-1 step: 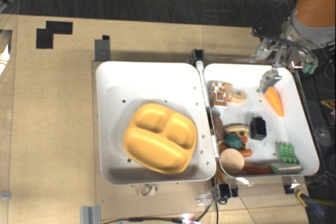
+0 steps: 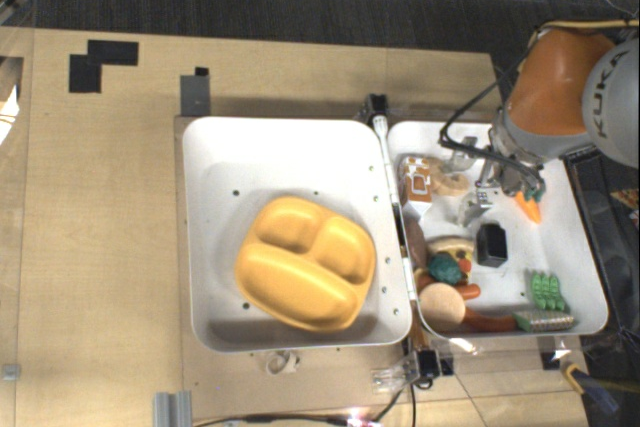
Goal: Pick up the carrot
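The carrot [image 2: 529, 206] is a small orange piece lying in the right bin [image 2: 585, 245], near its far right side. My gripper [image 2: 483, 197] hangs low over the same bin, just left of the carrot and slightly apart from it. The wrist and its orange band [image 2: 550, 85] block part of the view above the carrot. Nothing can be seen held in the gripper.
The right bin also holds a black block [image 2: 491, 243], a green block [image 2: 545, 290], a printed packet [image 2: 420, 180], a green and orange vegetable [image 2: 447, 267], a tan ball [image 2: 441, 303] and a red sausage [image 2: 490, 322]. A large yellow pepper [image 2: 305, 260] fills much of the left bin [image 2: 215, 165].
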{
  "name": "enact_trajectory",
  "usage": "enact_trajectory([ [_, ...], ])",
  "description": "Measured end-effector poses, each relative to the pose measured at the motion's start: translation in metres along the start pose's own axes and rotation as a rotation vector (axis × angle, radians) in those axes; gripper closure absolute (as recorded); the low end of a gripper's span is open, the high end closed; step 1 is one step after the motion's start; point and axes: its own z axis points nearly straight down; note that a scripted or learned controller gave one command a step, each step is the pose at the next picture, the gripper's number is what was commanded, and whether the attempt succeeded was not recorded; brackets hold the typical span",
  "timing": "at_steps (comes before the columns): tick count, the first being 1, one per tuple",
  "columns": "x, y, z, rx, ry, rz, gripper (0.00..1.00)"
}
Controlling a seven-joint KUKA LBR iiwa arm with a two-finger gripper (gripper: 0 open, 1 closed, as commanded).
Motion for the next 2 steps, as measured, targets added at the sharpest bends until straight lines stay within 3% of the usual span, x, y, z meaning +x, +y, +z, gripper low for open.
enact_trajectory([
  [1,0.026,-0.038,0.002,0.000,0.008,-0.024,0.00],
  [2,0.020,-0.036,-0.013,0.002,-0.006,-0.032,1.00],
])
